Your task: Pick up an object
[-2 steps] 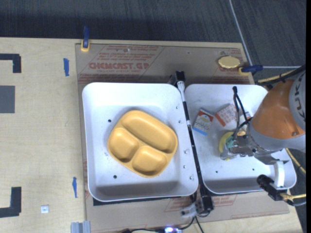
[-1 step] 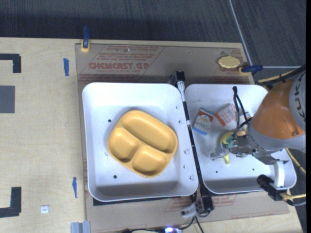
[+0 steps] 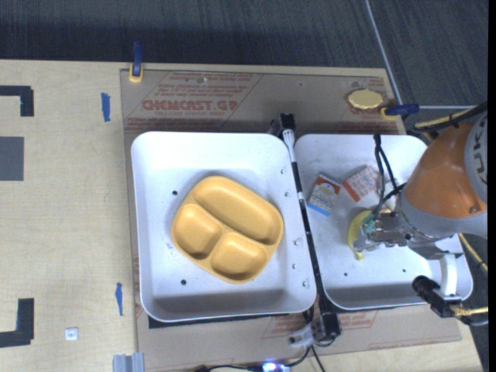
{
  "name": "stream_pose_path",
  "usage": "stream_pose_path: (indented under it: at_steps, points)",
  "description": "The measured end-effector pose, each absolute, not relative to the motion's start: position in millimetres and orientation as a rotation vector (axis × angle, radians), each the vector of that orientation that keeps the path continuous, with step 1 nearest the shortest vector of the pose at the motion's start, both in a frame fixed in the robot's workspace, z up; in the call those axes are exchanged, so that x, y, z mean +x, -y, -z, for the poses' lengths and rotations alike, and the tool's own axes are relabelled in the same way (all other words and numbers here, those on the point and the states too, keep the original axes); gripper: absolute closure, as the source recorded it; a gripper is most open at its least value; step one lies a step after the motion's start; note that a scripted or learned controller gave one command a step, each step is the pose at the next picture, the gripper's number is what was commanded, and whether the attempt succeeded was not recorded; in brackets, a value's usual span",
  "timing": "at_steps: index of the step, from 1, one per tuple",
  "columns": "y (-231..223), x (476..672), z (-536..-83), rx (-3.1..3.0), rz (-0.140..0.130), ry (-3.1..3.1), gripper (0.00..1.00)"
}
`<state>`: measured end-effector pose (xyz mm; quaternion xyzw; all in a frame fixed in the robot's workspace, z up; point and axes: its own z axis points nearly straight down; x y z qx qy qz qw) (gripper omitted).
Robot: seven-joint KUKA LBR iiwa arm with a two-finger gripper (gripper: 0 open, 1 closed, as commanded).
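A yellow compartment tray (image 3: 225, 228) lies upside down in the left bin (image 3: 155, 157). In the right bin (image 3: 341, 285) lie a small white, blue and orange packet (image 3: 324, 194), an orange and white packet (image 3: 361, 182) and a yellow object (image 3: 358, 231). The arm with its orange band (image 3: 448, 184) reaches in from the right. Its gripper (image 3: 373, 231) is low in the right bin, right against the yellow object, whose right part the wrist hides.
A black divider rail (image 3: 298, 200) runs between the two bins. A round tan disc (image 3: 365, 98) lies on the cardboard behind the right bin. Cables (image 3: 381, 161) hang by the arm, and a black fitting (image 3: 431, 293) sits at the right bin's front right corner.
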<state>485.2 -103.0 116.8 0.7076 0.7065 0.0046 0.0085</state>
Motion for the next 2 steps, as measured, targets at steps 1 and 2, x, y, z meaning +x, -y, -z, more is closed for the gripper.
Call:
stream_pose_path:
  at_steps: [1,2]
  points:
    - [102.9,485.2,-116.7,2.212,-0.014,-2.208,0.0]
    - [92.7,479.7,-85.8,2.222,-0.002,-2.219,0.0]
